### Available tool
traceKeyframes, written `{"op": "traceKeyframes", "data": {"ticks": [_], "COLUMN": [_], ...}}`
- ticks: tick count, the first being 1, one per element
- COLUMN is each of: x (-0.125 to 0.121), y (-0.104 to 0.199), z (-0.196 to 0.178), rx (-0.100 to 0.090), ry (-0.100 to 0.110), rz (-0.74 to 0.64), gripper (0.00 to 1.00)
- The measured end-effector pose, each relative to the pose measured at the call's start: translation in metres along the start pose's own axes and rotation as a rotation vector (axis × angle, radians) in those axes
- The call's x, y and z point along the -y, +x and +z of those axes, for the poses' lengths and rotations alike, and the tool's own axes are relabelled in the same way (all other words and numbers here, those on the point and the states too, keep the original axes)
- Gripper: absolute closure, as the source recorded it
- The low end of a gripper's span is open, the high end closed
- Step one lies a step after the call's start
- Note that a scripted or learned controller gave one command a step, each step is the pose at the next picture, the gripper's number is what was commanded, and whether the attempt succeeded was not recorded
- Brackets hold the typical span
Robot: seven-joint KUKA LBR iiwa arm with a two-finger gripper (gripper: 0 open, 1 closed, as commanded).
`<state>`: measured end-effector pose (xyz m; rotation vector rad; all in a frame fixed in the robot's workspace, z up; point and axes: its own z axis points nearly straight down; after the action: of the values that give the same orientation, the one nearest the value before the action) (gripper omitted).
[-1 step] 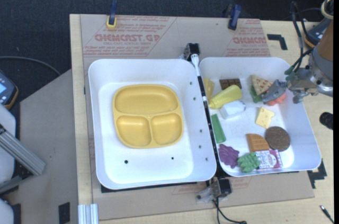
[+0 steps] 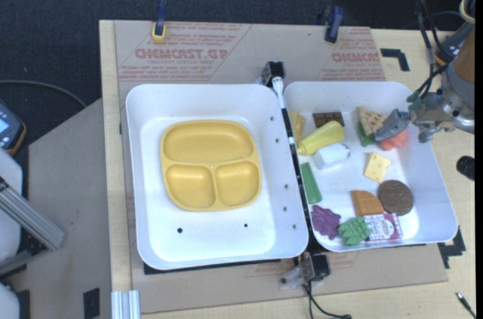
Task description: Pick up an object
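Note:
The right white bin [image 2: 441, 189] holds several toy foods. Among them are a yellow banana-like piece [image 2: 321, 138], a white block [image 2: 332, 155], a yellow cheese wedge [image 2: 377, 167], a round brown cookie [image 2: 395, 197] and a sandwich wedge [image 2: 368, 119]. My gripper [image 2: 392, 127] reaches in from the right edge and hangs low over the bin's upper right part. It is directly above a small orange-red piece [image 2: 398, 142], just right of the sandwich wedge. Most of that orange-red piece is hidden beneath the gripper.
The left white bin [image 2: 143, 159] carries a yellow divided plate [image 2: 210, 163]. Also in the right bin are a brown chocolate square [image 2: 328, 118], a green bean [image 2: 310, 183], an orange cracker [image 2: 366, 201], purple grapes [image 2: 326, 220], green broccoli [image 2: 353, 230] and a pink packet [image 2: 386, 227].

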<state>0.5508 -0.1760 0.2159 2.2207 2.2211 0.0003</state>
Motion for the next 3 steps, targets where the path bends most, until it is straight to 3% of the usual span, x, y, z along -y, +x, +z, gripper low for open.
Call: {"op": "traceKeyframes", "data": {"ticks": [2,3], "x": [-0.002,-0.002], "y": [-0.008,-0.007], "z": [0.105,0.133], "rx": [-0.003,-0.003], "ry": [0.005,0.005], "rz": [0.0,0.0], "gripper": [0.0,0.0]}}
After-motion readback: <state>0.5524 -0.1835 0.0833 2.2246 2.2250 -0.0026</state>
